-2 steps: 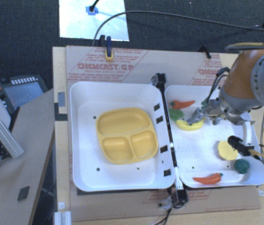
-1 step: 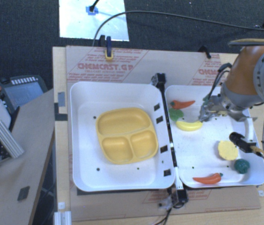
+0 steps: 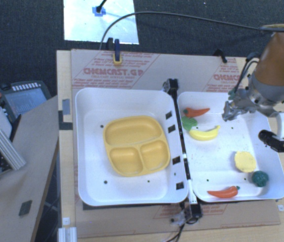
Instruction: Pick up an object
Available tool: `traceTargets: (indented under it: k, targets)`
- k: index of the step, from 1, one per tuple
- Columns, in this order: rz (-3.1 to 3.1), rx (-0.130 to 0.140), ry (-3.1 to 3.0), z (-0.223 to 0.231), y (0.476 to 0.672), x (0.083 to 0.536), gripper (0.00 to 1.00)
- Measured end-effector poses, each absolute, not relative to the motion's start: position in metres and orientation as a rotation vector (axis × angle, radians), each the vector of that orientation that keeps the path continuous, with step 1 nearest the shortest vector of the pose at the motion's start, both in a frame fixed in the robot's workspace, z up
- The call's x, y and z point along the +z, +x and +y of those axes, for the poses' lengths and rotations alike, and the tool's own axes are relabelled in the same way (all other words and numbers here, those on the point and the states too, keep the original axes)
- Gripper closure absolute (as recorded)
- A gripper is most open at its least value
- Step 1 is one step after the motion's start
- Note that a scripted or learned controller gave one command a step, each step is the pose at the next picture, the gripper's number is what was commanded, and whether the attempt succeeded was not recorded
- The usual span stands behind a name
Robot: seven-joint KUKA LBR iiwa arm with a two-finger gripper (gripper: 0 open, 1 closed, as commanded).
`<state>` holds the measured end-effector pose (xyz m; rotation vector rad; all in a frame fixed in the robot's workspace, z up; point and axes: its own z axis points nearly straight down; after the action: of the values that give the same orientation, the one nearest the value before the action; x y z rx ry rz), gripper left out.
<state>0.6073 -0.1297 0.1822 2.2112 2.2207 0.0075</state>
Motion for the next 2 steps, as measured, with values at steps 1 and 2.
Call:
traceTargets:
  k: [1,2]
  targets:
    - [2.224,0.007,2.21,-0.12,0.61,0.233,1.0]
    - [2.223,0.007,2.21,-0.12,0.612,0.288,1.0]
